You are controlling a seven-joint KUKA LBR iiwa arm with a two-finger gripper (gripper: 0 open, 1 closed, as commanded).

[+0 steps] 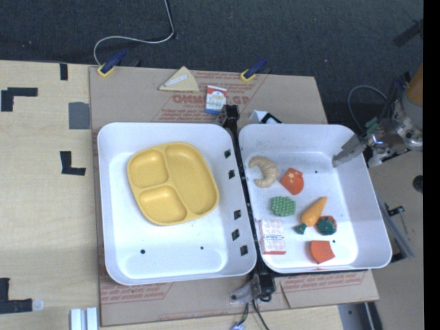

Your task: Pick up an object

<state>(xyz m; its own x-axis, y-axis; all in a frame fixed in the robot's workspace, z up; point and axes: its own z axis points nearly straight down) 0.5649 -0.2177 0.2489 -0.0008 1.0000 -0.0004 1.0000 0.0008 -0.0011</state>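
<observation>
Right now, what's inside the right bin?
Right bin: croissant, orange-red wedge, green piece, carrot, strawberry, orange block, small packet. Anything beneath them is covered.

Yellow divided plate (172,183) in left bin (113,253); toy foods in right bin (368,253).

Red print runs across the cardboard sheet (289,95) just behind the left bin (110,205), too blurred to read. The small carton (216,100) there and the packet (273,236) in the right bin (368,205) bear red markings, equally illegible.
</observation>
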